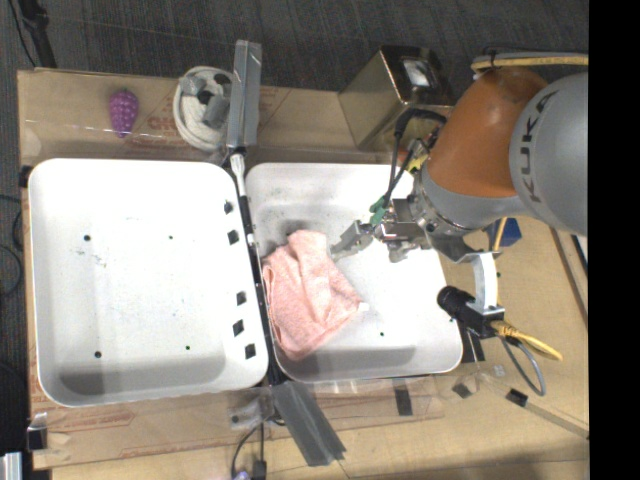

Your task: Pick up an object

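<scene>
Cloth [308,290], pink and crumpled, lies in the right bin [420,353], bunched against that bin's left wall near the centre of the frame. The gripper [352,238] hangs just above and to the right of the cloth's upper edge, reaching in from the arm [500,143] at the upper right. Whether the fingers are spread or pressed together cannot be told from this slant. The left bin [130,268] sits alongside on the counter [70,98], where a purple object [123,111] rests at the upper left.

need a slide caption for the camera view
KUKA arm reaches into the right bin, its hand beside a crumpled pink cloth; left bin alongside.
</scene>
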### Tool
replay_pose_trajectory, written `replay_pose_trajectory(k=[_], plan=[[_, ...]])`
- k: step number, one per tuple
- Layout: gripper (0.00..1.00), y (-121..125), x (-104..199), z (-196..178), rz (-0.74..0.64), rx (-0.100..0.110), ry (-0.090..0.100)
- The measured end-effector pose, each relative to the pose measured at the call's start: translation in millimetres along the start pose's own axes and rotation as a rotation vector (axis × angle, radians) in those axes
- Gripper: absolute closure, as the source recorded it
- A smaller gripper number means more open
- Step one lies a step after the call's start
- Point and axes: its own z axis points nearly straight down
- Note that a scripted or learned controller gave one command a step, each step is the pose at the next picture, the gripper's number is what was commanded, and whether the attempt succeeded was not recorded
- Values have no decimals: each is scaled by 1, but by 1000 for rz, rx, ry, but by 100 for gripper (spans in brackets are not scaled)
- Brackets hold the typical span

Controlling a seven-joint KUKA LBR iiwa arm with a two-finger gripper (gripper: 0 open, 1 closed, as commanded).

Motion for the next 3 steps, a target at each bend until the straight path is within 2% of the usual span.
replay_pose_trajectory(k=[1, 2, 3], plan=[[0, -4, -48, 81, -40, 0, 0], [0, -6, -18, 151, -140, -4, 0], [100, -5, -18, 143, -145, -1, -1]])
